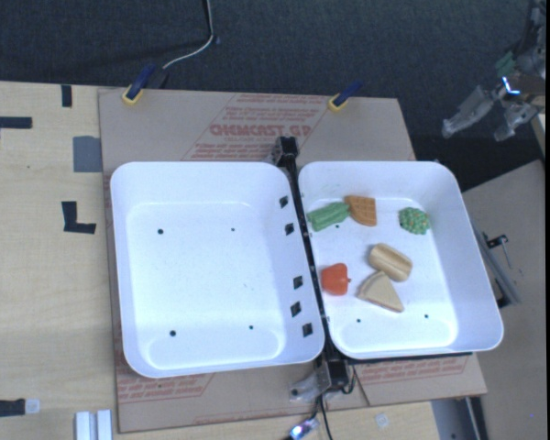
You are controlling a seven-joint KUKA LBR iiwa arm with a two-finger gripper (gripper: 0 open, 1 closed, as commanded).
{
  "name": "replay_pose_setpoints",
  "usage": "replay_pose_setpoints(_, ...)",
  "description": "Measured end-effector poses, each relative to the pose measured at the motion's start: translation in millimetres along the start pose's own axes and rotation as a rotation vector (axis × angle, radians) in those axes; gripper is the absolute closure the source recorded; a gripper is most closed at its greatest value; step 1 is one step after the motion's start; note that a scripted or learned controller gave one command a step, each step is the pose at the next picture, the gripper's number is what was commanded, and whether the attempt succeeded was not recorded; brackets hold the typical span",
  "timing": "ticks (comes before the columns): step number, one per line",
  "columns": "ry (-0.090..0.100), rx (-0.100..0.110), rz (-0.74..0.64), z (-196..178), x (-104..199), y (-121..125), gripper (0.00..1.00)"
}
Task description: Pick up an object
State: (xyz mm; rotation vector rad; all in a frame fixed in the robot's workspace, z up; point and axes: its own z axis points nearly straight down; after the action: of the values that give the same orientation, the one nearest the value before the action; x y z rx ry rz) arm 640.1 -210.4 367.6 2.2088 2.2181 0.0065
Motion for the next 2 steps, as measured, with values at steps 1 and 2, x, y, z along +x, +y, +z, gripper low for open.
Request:
replay_pose_setpoints(1, -0.001, -0.002, 0.001, -111, -4, 5, 0.00)
replay_pose_setpoints(2, 0.002, 0.003, 0.002, -173, 8, -18, 0.00)
